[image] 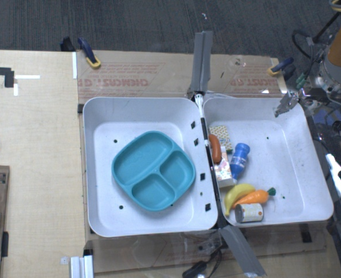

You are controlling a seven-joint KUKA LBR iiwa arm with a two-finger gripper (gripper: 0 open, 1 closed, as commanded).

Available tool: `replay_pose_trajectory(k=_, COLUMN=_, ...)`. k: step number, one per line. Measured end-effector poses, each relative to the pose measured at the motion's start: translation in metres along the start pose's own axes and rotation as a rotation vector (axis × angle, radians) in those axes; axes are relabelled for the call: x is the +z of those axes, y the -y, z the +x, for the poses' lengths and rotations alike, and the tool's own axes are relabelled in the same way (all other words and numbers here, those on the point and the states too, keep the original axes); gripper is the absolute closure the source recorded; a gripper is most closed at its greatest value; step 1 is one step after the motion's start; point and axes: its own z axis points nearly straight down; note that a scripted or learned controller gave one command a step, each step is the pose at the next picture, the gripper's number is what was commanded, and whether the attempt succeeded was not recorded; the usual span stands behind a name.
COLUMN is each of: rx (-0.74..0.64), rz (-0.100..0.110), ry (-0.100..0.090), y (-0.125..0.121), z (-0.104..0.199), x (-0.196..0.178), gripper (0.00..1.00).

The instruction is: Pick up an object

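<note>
the end effector (pixel 287 104) hangs over the far right corner of the right bin (pixel 292 172), above the rim, and it holds nothing that i can see. from this slanted camera i cannot tell if it is open or closed, because it looks small and blurred there.

the things to pick are all in the right bin, pushed together along its left wall and near corner, well apart from the end effector. there is a blue bottle (pixel 239 160) lying at a tilt, a red sausage (pixel 216 148) beside a patterned packet (pixel 222 135), a small pink and white box (pixel 223 171), a banana (pixel 237 195), a carrot (pixel 253 197) touching the banana, and a small can (pixel 249 213) near the front wall. the left bin (pixel 101 172) carries a teal divided plate (pixel 153 170).

in my judgement the reach is not yet begun. to do it well, i would choose the blue bottle, because its right side is free of other things. the arm should come above it first, turn the wrist so it closes across the narrow body, then go straight down. the can and the carrot sit too near the wall, so they are more risky.
</note>
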Motion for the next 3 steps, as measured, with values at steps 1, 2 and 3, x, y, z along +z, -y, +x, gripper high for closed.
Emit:
replay_pose_trajectory(k=1, rx=0.177, rz=-0.002, ry=0.002, y=-0.015, z=-0.009, x=-0.011, gripper=0.00)
replay_pose_trajectory(k=2, rx=0.079, rz=-0.003, ry=0.000, y=-0.015, z=0.067, x=0.099, gripper=0.00)
replay_pose_trajectory(k=3, rx=-0.086, rz=-0.005, ry=0.011, y=0.016, z=0.110, x=0.098, gripper=0.00)
